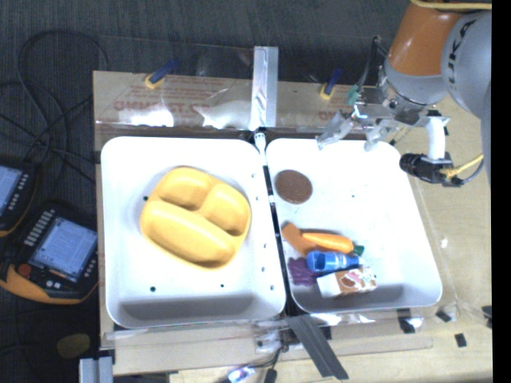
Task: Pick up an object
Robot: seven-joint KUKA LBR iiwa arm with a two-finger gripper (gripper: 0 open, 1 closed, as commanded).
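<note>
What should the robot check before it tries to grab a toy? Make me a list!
1. End effector above the right bin: ok, over its far edge.
2. End effector carrying nothing: ok, nothing shows between its fingers.
3. Toys to grab: ok, carrot, blue bottle, small carton and brown disc lie in the right bin.
4. Toys spaced apart: not ok, carrot, bottle and carton crowd together; disc lies alone.
5. Yellow toy reachable: cannot tell, it's in the left bin.

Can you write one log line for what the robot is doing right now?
gripper: open, holding nothing, over right bin's far edge | carrot, blue bottle: untouched
</note>
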